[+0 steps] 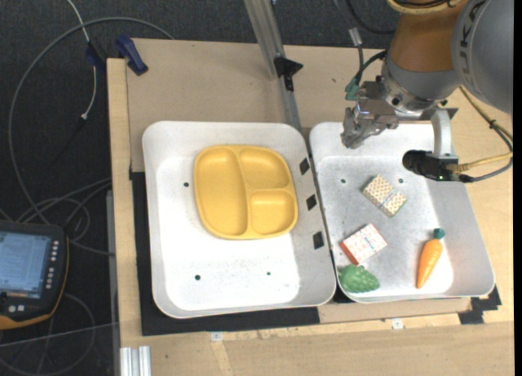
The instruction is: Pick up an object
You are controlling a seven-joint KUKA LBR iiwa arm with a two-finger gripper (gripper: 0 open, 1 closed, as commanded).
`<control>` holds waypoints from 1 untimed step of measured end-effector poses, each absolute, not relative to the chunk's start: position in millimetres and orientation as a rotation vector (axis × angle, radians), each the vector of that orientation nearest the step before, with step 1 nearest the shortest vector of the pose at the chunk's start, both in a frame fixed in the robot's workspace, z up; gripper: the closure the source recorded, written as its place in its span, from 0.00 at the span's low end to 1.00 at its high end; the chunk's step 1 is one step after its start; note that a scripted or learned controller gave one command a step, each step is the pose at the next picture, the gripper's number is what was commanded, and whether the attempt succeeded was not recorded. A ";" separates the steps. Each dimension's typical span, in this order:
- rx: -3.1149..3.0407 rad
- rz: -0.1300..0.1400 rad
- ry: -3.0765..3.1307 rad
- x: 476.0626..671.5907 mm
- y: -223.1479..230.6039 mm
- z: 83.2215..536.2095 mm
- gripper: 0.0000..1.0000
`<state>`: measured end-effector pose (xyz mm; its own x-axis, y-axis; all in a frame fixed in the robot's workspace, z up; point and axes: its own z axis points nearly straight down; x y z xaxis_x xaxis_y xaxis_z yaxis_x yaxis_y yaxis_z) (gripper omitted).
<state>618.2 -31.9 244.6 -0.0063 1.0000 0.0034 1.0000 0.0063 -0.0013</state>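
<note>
My gripper [357, 134] hangs over the far left corner of the right bin [477, 245], with nothing visibly held in it. Nearer the front of that bin lie a small patterned box [385, 195], a red and white box [364, 244], a green broccoli-like toy [357, 279] and an orange carrot [430, 258]. The patterned box is the closest to the gripper, a little to its front right. A yellow divided plate [245, 191] sits in the left bin [167, 280].
A slanted metal pole [263, 19] rises behind the gap between the bins. A black device with cables [426, 163] hangs over the right bin's far edge. On the bench's far left corner sits a blue clamp [130, 55]. Left of the bench lies a handheld screen [26, 272].
</note>
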 end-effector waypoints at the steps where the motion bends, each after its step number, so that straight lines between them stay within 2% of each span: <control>1: -2.211 0.002 -2.224 594.3 21.2 232.1 1.00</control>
<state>594.3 21.2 232.1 -0.0057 1.0000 0.0028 1.0000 0.0057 -0.0045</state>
